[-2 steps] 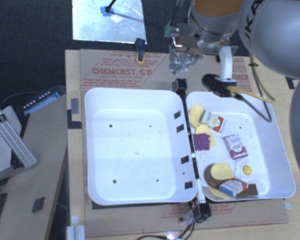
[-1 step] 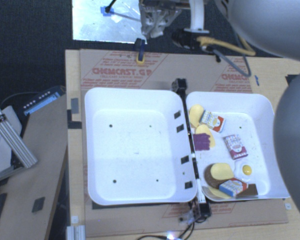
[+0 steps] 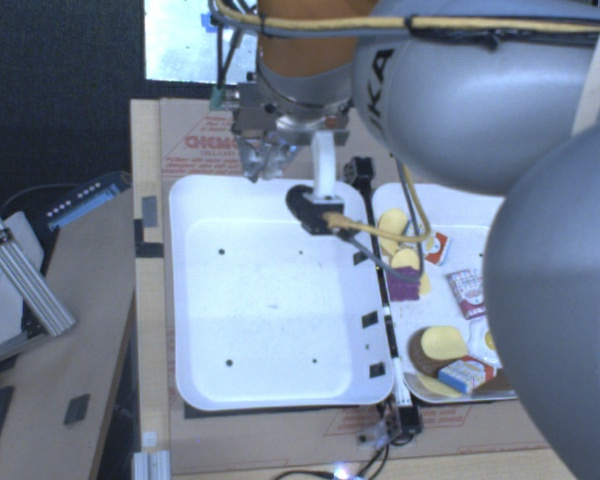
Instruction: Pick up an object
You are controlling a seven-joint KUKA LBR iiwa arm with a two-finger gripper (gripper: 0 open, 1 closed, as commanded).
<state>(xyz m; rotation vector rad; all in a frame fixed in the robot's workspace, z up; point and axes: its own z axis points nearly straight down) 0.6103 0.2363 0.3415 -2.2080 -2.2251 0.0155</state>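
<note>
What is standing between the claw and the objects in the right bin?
The claw is at the far edge of the left bin, while the objects, such as the yellow piece and the purple piece, lie in the right bin. Between them run the bins' adjoining rims, and the arm's own black fitting with its yellow cable.

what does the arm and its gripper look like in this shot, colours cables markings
The arm is bulky, rounded and matte grey, with an orange band above the wrist and dark lettering on the grey shell. A yellow cable and black cables run along it. The gripper is a small metallic grey assembly under the wrist.
</note>
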